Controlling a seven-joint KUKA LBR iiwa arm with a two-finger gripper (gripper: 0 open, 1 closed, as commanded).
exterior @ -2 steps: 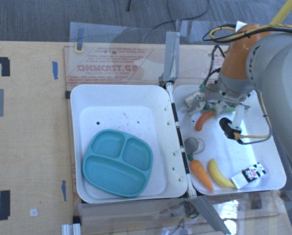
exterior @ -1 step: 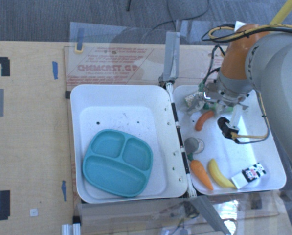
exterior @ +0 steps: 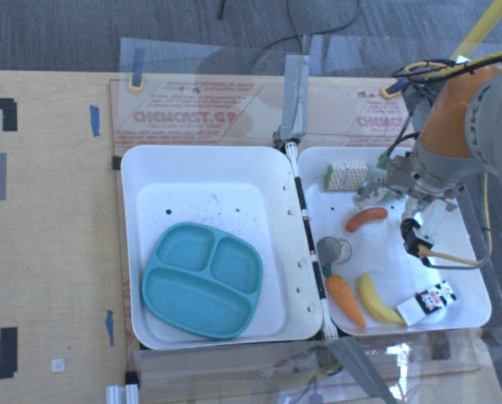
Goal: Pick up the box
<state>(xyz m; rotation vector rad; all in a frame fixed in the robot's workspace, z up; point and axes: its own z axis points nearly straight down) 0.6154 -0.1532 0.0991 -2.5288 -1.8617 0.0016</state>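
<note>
Box (exterior: 427,301): small, flat, white w/ black-and-white print on the top face toward its far-right end, plain white at the near-left end. Lies flat on the floor of the right bin, in the near-right corner, close to the bin's rim. Long axis runs diagonal, near-left to far-right. Left end sits just beside the tip of a banana; can't tell if they touch. Nothing on top of it; not held, fully resting on the bin floor.
</note>
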